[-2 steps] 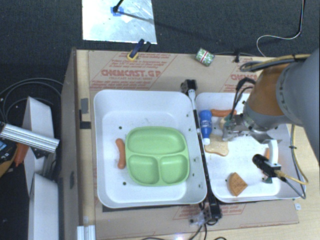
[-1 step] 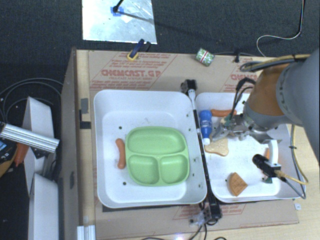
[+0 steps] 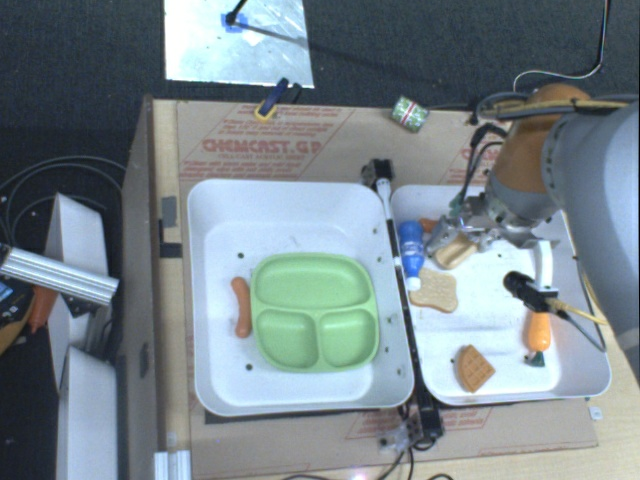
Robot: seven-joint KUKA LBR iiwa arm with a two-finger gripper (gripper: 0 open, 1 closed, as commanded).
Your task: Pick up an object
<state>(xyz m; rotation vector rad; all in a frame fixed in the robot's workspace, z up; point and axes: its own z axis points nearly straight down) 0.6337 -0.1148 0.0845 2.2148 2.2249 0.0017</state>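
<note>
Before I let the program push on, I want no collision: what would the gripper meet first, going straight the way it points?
The gripper points left and down. A tan bread-like piece sits at its tip, likely first; beyond stands the blue bottle. Depth is unclear.

1 fixed camera looks down at a slant from above the bench (image 3: 300, 133), far enough to take in both white bins (image 3: 205, 268) and some surrounding floor (image 3: 70, 58).

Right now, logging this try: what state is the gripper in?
Gripper: low in the right bin, over a tan food piece; open or shut cannot be told.
</note>
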